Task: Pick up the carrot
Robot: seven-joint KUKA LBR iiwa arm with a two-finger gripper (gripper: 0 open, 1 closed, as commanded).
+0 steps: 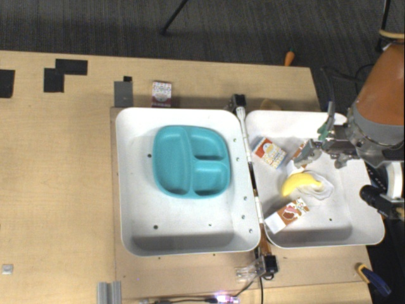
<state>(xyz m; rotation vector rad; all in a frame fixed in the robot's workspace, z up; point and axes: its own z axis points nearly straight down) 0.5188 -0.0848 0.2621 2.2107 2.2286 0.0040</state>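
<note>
The end effector (308,154) hangs in the right bin (374,234) just above a banana (300,183); its grip cannot be told. A small orange object (289,57), possibly the carrot, lies at the desk's (57,189) far edge.

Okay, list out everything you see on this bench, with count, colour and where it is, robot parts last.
Shallow plastic bins: two, white, side by side on the wooden bench.
Divided plastic tray: one, teal, in the left-hand bin.
Small snack packets: two, white with red print, right-hand bin, one upper left and one near the front edge.
Toy banana: one, yellow, middle of the right-hand bin.
Small printed cube: one, on the bench behind the left-hand bin.
Arm's gripper: one, grey metal, over the right-hand bin above the banana.
</note>
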